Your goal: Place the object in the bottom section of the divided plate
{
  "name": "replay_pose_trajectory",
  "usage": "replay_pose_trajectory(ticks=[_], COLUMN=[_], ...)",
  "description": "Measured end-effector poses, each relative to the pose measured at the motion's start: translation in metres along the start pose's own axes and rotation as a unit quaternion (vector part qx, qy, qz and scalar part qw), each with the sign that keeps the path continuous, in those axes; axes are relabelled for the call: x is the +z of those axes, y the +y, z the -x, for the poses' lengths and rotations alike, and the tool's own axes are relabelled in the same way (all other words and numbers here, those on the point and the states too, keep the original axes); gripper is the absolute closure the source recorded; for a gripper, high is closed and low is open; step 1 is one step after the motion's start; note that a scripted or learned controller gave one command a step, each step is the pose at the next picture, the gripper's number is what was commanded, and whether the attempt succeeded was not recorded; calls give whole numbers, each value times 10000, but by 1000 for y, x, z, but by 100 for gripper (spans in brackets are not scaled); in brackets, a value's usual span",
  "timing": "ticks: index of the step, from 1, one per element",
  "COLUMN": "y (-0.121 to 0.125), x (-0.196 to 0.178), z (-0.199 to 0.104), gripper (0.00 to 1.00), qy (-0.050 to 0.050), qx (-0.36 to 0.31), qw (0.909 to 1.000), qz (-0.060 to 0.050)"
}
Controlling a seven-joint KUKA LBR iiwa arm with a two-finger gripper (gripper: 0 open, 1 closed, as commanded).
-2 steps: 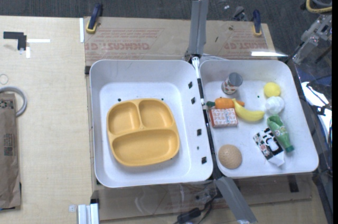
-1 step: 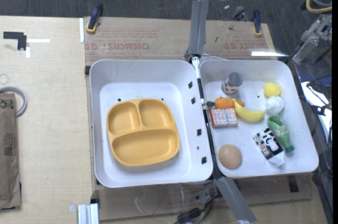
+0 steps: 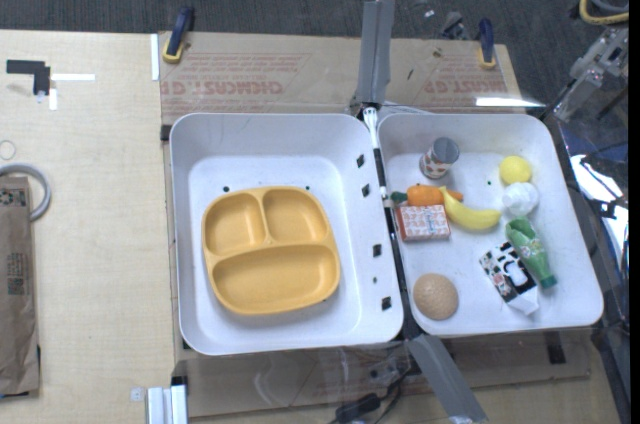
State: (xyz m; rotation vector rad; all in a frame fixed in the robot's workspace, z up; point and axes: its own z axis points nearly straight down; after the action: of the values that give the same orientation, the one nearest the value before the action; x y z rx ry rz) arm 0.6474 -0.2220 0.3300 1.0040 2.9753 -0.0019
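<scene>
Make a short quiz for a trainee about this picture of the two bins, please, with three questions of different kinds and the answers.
1. True or false: the divided plate lies in the right bin.
2. Which item lies nearest to the front edge of the right bin? A) banana B) round tan ball C) lemon
3. Fill in: the plate has ___ sections, and the largest one is the bottom one.

Key
1. False; it lies in the left bin.
2. B.
3. Three.
</scene>
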Motion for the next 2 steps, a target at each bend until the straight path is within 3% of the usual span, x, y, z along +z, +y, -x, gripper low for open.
replay_pose_trajectory(ticks=[2], y=[0], x=[0], z=[0], gripper=[0], qy=[0], qx=[0], qw=[10000], qz=[0])
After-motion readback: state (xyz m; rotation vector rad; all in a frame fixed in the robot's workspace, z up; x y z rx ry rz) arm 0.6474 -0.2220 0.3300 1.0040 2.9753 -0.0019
